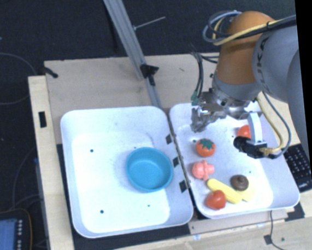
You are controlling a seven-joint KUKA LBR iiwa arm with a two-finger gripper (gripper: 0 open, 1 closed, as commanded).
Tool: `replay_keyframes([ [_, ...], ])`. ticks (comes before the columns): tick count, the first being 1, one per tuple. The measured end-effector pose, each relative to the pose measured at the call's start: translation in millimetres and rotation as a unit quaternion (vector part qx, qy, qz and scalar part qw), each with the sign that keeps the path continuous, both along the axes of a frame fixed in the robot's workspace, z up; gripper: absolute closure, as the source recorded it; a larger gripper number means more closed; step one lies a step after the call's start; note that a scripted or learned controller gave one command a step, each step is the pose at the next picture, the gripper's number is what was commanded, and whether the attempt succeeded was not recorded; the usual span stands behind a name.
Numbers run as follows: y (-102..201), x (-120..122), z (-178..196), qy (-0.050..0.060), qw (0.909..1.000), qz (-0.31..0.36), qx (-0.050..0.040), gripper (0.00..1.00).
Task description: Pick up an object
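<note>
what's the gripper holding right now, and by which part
Nothing is held: the gripper hangs over bare floor of the right bin, above the orange tomato toy.

A pale wooden counter (97,83) is carrying two shallow white bins lying side by side, their inner edges touching. The left bin (91,133) is sitting just left of the right bin (278,192), and both are resting on a dark mat (128,238) showing along the left bin's near edge. A grey metal bar (128,36) is slanting up from the counter just behind the left bin.
</note>
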State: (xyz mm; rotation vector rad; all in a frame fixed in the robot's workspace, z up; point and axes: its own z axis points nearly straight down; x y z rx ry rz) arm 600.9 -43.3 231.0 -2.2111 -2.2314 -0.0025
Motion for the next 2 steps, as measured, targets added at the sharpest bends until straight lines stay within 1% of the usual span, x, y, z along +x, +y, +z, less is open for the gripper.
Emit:
replay_keyframes([
  [1, 43, 16, -4, 0.000, 1.0000, -0.001, -0.0004, 1.00],
  [2, 104, 26, -2, 0.001, 1.0000, 0.001, 0.0008, 1.00],
])
